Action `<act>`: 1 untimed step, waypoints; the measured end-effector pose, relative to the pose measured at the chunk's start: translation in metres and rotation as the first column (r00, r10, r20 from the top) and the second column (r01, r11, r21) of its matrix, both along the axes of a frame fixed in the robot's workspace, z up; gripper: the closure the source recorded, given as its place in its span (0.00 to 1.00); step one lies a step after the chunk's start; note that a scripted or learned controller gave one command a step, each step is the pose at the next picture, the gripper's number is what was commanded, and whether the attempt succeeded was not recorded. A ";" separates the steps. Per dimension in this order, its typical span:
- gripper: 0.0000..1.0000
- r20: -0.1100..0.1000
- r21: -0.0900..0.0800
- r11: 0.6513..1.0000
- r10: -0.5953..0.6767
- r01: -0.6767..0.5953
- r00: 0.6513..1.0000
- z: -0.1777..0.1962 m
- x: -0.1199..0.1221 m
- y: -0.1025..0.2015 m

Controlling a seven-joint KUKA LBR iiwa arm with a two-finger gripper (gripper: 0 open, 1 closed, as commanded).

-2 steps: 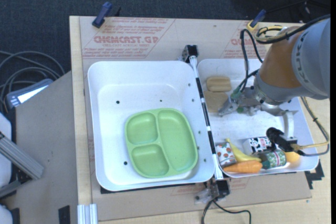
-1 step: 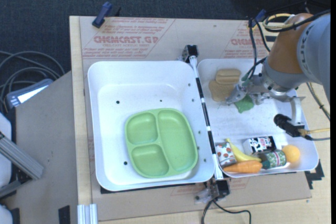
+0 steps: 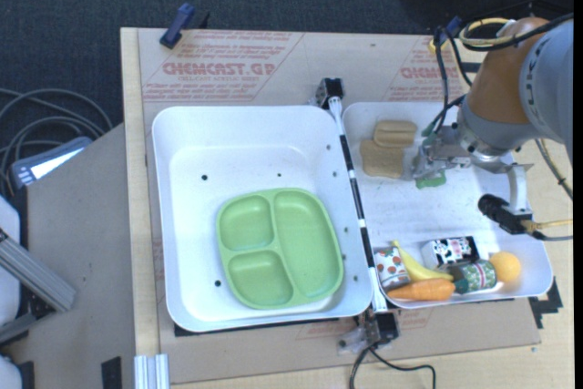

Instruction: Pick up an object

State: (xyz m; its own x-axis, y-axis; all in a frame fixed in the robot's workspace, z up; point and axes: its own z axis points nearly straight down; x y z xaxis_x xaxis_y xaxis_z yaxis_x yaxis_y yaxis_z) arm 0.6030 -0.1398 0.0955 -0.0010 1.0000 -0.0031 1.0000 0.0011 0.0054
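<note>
My gripper [image 3: 426, 167] hangs over the upper middle of the right bin [image 3: 537, 282], reaching in from the right. A small green object [image 3: 431, 181] sits right at its tip, and I cannot tell whether it is held. Just left of the gripper lie two tan bread-like blocks [image 3: 386, 148], one behind the other. Along the bin's near edge sit a strawberry-print carton [image 3: 390, 263], a banana [image 3: 421, 268], a carrot [image 3: 424, 291], a cow-print box [image 3: 453, 250], a dark green can [image 3: 474, 277] and an orange fruit [image 3: 506, 268].
The left bin [image 3: 182, 196] holds a green divided plate [image 3: 278, 246]. A ridge between the two bins runs from top to bottom [image 3: 351, 187]. The middle of the right bin floor [image 3: 410, 214] is bare white.
</note>
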 end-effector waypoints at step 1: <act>1.00 -0.007 0.003 1.000 -0.002 0.002 1.000 -0.011 -0.038 -0.043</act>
State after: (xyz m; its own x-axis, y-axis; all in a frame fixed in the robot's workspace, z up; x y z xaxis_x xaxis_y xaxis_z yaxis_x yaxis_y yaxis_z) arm 0.5649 -0.1824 0.0844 0.0006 1.0000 0.0001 1.0000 -0.0006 -0.0019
